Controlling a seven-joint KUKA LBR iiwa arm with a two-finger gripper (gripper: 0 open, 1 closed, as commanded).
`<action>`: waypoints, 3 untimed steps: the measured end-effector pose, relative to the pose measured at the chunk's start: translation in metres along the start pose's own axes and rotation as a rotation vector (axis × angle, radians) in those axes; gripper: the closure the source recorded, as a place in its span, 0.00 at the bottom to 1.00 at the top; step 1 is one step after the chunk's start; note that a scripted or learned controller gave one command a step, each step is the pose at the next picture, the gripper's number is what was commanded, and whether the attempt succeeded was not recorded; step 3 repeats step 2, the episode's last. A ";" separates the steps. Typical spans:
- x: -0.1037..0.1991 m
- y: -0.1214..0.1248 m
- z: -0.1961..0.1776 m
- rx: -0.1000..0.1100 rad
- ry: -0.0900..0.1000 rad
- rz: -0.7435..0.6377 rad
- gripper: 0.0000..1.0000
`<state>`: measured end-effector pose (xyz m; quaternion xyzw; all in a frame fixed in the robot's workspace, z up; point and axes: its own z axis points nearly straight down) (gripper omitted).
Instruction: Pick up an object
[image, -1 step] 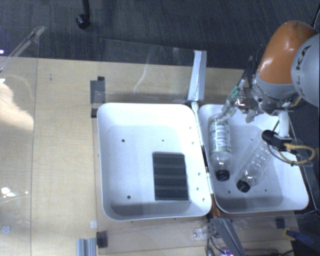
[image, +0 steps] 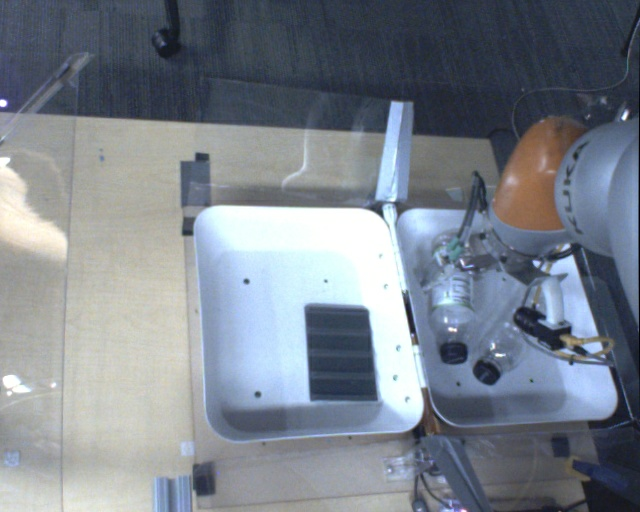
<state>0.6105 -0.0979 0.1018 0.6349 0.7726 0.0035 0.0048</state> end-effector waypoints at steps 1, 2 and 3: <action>0.001 0.003 -0.013 -0.008 -0.001 -0.001 1.00; 0.014 0.056 -0.080 0.025 0.009 -0.068 1.00; 0.014 0.056 -0.080 0.025 0.009 -0.068 1.00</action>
